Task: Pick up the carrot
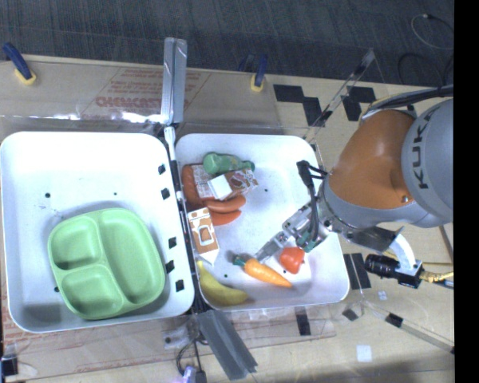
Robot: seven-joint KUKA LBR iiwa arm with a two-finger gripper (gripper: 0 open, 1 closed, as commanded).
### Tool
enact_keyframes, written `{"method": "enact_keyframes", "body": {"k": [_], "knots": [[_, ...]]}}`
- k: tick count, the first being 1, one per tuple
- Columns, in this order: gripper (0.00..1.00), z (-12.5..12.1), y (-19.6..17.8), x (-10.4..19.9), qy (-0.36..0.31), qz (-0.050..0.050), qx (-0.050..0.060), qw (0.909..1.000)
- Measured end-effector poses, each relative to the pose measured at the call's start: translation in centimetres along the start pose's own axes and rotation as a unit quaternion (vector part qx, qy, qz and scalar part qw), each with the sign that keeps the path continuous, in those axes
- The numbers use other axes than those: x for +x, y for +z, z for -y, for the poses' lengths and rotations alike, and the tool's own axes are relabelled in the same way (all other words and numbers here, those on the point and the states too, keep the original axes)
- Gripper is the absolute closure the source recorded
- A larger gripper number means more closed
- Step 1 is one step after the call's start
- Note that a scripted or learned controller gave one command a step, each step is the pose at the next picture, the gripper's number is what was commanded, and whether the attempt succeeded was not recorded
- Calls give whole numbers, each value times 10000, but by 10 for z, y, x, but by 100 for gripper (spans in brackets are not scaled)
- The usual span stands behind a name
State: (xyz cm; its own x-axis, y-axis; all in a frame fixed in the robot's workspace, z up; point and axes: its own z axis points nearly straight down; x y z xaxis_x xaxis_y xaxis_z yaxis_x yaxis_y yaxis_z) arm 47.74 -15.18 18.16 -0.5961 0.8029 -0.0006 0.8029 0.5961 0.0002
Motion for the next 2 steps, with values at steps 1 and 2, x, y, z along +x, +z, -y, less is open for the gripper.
{"method": "enact_keyframes", "body": {"k": [1,2], "knots": [[0,-12,91,19,165,-16,9,9999],[100,-13,81,19,138,-22,12,9999]]}}
